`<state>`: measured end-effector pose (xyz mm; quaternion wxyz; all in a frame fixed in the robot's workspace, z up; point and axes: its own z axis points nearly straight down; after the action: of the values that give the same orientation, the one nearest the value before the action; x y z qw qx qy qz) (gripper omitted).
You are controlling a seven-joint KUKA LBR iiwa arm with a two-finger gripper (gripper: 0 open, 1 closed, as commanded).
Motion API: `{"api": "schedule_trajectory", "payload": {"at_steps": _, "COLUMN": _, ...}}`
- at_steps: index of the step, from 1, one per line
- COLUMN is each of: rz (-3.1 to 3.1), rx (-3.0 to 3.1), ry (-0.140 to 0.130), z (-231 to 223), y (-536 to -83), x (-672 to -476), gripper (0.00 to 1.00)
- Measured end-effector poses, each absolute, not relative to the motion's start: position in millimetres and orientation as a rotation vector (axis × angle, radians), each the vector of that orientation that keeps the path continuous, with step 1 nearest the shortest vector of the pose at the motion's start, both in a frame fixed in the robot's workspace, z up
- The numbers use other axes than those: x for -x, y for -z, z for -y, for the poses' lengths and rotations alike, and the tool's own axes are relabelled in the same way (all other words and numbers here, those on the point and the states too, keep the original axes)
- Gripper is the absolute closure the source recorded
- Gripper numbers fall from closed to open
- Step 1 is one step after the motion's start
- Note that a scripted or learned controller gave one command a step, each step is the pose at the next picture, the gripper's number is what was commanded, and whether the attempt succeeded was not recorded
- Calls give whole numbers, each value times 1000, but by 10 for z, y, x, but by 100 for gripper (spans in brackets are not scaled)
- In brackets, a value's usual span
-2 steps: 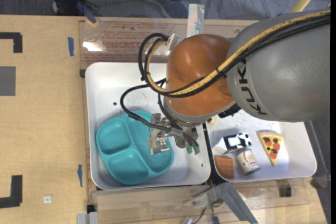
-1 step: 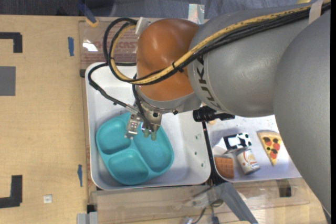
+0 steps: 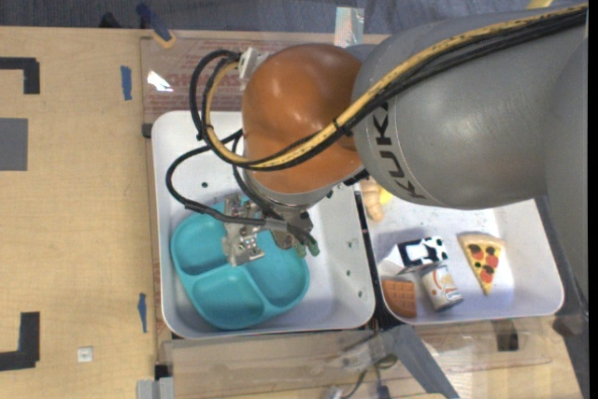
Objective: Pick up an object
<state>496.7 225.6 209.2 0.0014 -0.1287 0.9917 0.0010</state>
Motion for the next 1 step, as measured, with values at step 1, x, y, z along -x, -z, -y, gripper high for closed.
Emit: {"api": "schedule_trajectory", "payload": {"at_steps": 1, "rz": -3113, "rx": -178, "ry": -20, "z": -2275, "y": -1068, "x": -5220, "gripper": 100}}
